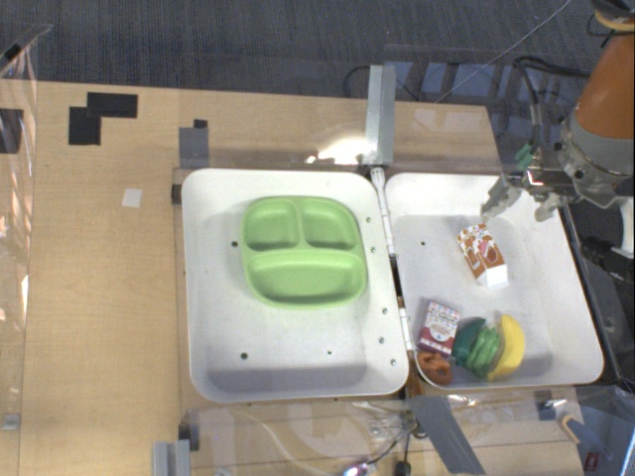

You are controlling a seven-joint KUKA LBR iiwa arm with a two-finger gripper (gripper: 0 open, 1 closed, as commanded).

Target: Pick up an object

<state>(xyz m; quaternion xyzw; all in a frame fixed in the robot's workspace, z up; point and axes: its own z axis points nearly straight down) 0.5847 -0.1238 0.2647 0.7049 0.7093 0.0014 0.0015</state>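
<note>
We see a bench (99, 296) of matt, pale wood grain. Both bins (213, 365) look like smooth white plastic with a slight sheen. The green tray (303, 249) appears as smooth matt plastic. The carton (481, 253) shows printed card. The banana (511, 345) looks glossy.

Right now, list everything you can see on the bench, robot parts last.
white bins: two, white, side by side on the bench
divided plate: one, green, middle of the left bin
small carton: one, red and white, centre of the right bin
red packet: one, red, near front of the right bin
green pepper: one, green, beside the packet
banana: one, yellow, right of the pepper
orange item: one, front left corner of the right bin
gripper: one, grey, open, over the right bin's far edge
</note>
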